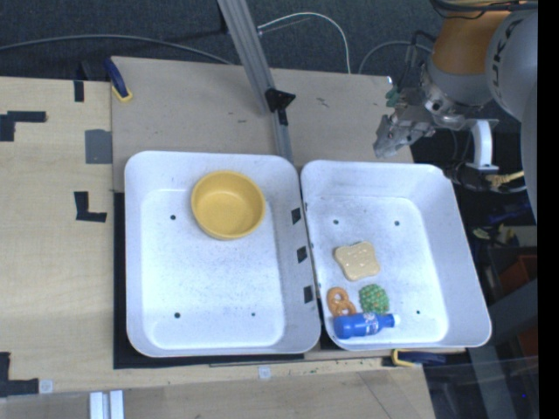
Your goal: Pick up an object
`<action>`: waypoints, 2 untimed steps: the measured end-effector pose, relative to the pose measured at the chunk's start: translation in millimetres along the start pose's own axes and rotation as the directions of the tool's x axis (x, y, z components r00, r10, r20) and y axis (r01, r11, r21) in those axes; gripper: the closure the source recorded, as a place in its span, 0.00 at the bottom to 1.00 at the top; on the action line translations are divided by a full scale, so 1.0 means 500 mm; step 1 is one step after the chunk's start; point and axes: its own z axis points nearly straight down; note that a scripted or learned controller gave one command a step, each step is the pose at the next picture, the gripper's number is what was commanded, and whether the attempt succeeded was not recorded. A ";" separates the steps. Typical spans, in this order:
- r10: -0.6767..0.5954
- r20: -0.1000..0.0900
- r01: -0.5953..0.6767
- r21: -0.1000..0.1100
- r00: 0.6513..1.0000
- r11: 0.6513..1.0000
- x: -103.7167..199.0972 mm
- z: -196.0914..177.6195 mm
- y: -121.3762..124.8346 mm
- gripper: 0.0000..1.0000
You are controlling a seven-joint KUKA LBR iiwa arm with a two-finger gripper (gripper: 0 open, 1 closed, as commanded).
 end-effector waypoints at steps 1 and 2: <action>-0.003 -0.002 0.003 0.009 1.000 1.000 0.099 0.023 -0.071 1.00; -0.003 -0.003 0.003 0.009 1.000 1.000 0.190 0.014 -0.143 1.00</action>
